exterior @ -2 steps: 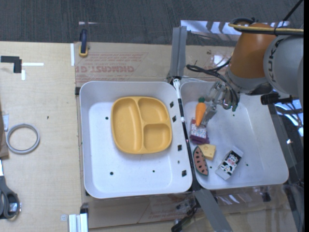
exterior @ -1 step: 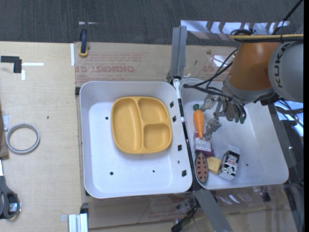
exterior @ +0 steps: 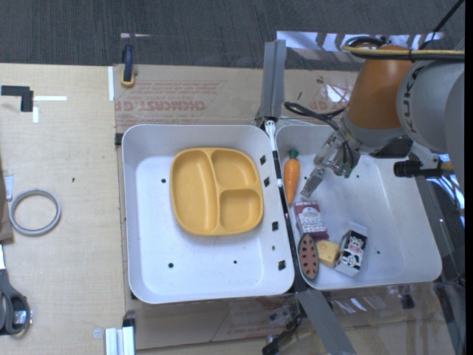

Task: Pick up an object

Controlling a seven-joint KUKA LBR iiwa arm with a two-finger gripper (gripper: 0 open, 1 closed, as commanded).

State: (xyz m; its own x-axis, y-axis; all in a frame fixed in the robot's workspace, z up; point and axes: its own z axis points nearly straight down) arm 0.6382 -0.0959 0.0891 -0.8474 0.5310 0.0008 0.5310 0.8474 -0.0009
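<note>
We look down on a wooden worktop that carries two shallow white bins side by side. The left bin holds a yellow divided plate, lying flat a little above the bin's middle, with one long compartment on its left and two smaller ones on its right. The right bin holds the smaller things, all gathered along its left wall: an orange carrot with a green top lies lengthwise near the wall, below it sits a small carton with a pink and dark label, and lower still we find a watermelon slice with dark seeds, a yellow wedge touching it, and a black-and-white milk carton just beside the wedge. The grey arm with its orange band reaches in from the right, and its gripper hangs over the upper left part of the right bin, tilted toward the carrot and just to the right of it. Its fingers stand a narrow way apart (nothing lies between them that we can see). On the bare worktop to the left, well apart from the bins, lies a grey ring. A strip of brown cardboard with red lettering lies behind the left bin.
</note>
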